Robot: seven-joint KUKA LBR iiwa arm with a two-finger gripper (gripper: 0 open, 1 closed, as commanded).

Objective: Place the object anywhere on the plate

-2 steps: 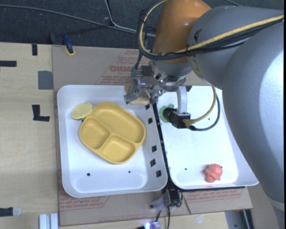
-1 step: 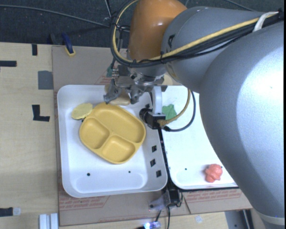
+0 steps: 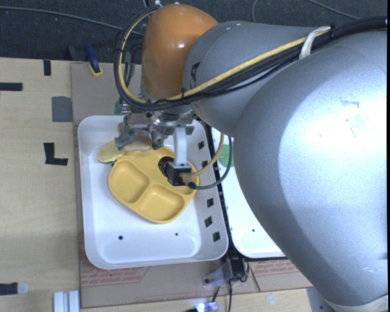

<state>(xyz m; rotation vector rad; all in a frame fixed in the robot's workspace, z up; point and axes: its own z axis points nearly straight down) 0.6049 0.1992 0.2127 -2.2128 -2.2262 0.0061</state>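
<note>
A yellow divided plate (image 3: 149, 190) lies in the left bin (image 3: 143, 246), toward its far right. A pale yellow, flattish object (image 3: 108, 153) rests on the bin floor just off the plate's far left rim. One end of it runs under the gripper. The gripper (image 3: 141, 140) hangs directly over that end, low above the bin, below the orange band (image 3: 172, 44). The object's other end sticks out to the left of the gripper. I cannot make out whether the object is lifted or still lying on the floor.
The grey arm (image 3: 299, 142) covers most of the right bin (image 3: 250, 242); a bit of green (image 3: 225, 155) shows at that bin's left wall. A black cable fitting (image 3: 172, 172) hangs from the wrist over the plate's far right. The left bin's near half is bare white floor.
</note>
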